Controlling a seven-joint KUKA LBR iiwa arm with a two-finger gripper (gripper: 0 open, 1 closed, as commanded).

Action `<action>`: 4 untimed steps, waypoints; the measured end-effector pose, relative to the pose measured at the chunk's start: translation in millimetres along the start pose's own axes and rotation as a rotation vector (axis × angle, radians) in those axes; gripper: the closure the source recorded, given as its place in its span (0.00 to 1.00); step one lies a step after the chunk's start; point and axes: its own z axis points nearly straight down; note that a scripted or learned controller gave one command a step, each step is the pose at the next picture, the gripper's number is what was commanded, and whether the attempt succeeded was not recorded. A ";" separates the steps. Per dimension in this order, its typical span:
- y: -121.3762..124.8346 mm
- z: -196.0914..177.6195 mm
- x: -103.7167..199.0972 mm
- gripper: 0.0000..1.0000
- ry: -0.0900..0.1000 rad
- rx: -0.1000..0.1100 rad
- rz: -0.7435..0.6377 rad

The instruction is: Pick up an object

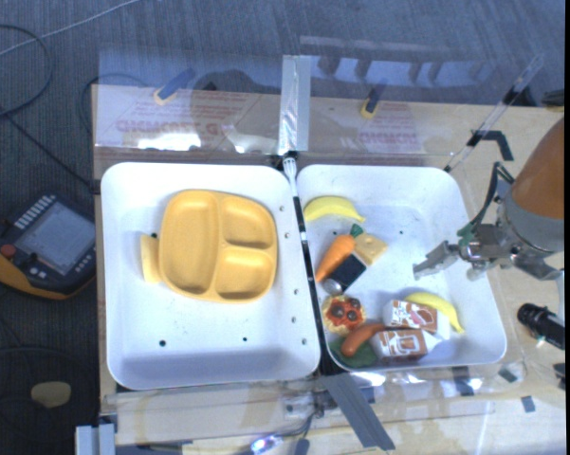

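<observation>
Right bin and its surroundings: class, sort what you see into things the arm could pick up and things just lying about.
For the job: gripper, banana, carrot, second banana, carton.

Lying about: yellow tray in the left bin, handheld controller on the floor.

The arm [541, 192] is cut off by the right edge; a pale yellow piece [149, 259] is partly hidden under the yellow tray [216, 245].

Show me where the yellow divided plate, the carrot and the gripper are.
yellow divided plate [215, 245]: camera view, on the ridge between its compartments.
carrot [336, 254]: camera view, middle of its orange body.
gripper [427, 267]: camera view, at the tips of its fingers, above the right bin's floor.
</observation>
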 end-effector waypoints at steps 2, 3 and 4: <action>-8.8 81.3 -24.3 1.00 0.001 -0.007 -0.188; -8.6 81.1 -24.3 0.00 0.001 -0.007 -0.189; 8.3 104.3 2.4 0.00 -0.005 -0.009 0.083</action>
